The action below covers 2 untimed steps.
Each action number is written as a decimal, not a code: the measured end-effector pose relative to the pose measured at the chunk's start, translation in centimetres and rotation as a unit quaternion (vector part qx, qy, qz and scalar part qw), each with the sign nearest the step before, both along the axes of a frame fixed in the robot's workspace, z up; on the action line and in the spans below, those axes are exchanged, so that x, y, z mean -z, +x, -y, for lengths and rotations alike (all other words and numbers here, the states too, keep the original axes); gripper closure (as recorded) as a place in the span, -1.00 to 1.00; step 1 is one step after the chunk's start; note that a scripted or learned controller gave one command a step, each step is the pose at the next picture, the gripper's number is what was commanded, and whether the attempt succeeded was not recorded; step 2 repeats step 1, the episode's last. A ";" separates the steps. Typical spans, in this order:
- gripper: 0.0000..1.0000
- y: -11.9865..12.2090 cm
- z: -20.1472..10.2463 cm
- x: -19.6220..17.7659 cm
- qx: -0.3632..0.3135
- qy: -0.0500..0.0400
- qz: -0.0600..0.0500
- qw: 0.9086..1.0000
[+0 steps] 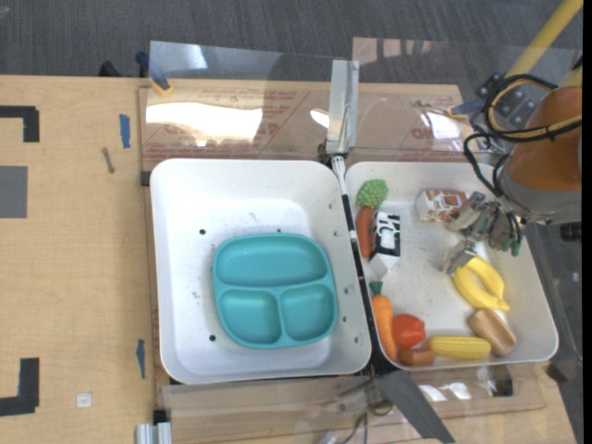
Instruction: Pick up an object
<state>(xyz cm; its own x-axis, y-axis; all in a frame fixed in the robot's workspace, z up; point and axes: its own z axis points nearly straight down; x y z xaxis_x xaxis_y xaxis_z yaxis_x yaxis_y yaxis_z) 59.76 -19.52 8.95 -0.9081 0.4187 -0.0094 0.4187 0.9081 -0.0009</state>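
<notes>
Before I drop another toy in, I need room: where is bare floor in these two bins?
Left bin: bare strip above and left of the teal tray. Right bin: small patch between the black-and-white carton and banana. Crowded along its front, around the corn.

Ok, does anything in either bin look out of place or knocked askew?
Mostly tidy. One oddity: a carrot and the black-and-white carton lean against the right bin's left wall instead of lying flat. The teal tray sits flat in the left bin.
</notes>
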 end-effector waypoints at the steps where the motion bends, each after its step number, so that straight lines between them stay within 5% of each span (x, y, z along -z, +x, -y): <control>1: -1.00 -4.4 -0.6 0.0 0.042 0.002 0.001 0.999; 2: -1.00 -4.4 -0.6 0.0 0.042 0.002 0.001 0.999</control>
